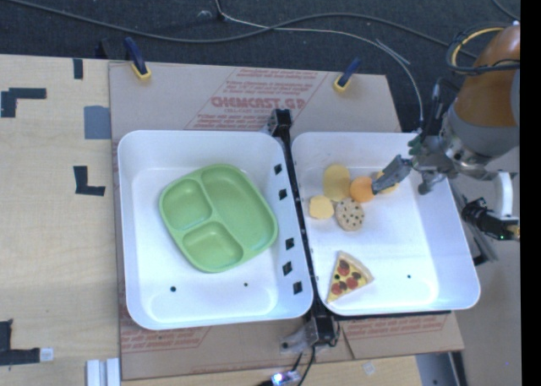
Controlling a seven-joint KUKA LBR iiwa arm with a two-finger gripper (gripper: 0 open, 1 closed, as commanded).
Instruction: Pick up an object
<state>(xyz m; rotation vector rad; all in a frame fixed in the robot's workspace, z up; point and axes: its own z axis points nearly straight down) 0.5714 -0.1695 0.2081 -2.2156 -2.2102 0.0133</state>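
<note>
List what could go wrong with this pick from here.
1. The gripper sits beside the orange piece, which touches the yellow pieces and the cookie; a grasp may well knock or drag neighbours.
2. The cluster is tight, so the fingers might catch two items or slip off.
3. The pizza slice lies apart, likely safe.

pizza slice | flat, right bin | cookie, orange ball, yellow pieces clustered above

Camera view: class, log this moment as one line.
gripper at orange piece | right bin: pizza slice, cookie | left bin: green tray
</note>
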